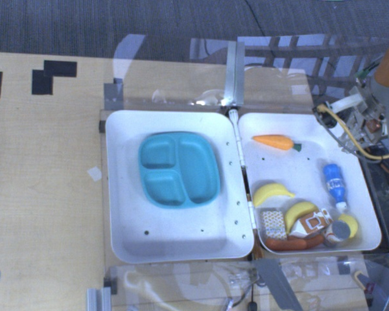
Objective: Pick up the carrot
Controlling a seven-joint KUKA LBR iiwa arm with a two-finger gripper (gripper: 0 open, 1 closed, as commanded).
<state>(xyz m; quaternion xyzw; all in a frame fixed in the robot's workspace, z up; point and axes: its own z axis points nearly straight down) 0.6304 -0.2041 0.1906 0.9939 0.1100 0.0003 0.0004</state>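
Carrot (273, 142): lies flat near far edge of right bin (369, 193), green tip toward right, apart from bananas (272, 192), blue bottle (334, 182) and food pile at near corner. I judge pick not yet begun; approach, descent, grasp and lift all remain. Left bin (120, 193) carries blue divided plate (179, 168). Arm (386, 67) sits beyond right bin's far right corner, wrist and cabling over table edge; I cannot tell state of hand (366, 118).

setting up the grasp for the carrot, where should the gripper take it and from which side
Probably the carrot at its thick orange middle, coming straight down from above. It lies flat and alone near the far wall of the right bin, long axis running left to right, so closing across its narrow width looks easiest. Its tapered left tip could slip.
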